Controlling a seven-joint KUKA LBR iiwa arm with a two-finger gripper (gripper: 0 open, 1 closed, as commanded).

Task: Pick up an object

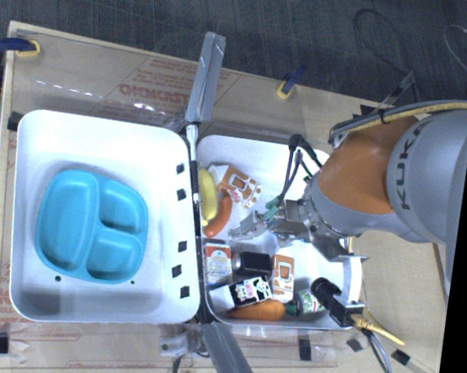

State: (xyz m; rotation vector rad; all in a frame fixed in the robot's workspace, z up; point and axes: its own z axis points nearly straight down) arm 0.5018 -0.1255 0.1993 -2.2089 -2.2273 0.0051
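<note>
Two shallow white bins are set side by side on the surface. The left bin is occupied by a blue divided plate. The right bin is crowded with small items. A banana is laid along its left wall, touched on the right by an orange-red sausage-shaped piece, with a printed orange-and-white packet just beside them. Nearer the front wall, a small carton, a black block, a second carton, a black-and-white packet and an orange carrot-shaped piece are packed together. The hand is held over the right bin's middle, just beside the orange-red piece. Whether it is wide or narrow cannot be told.
</note>
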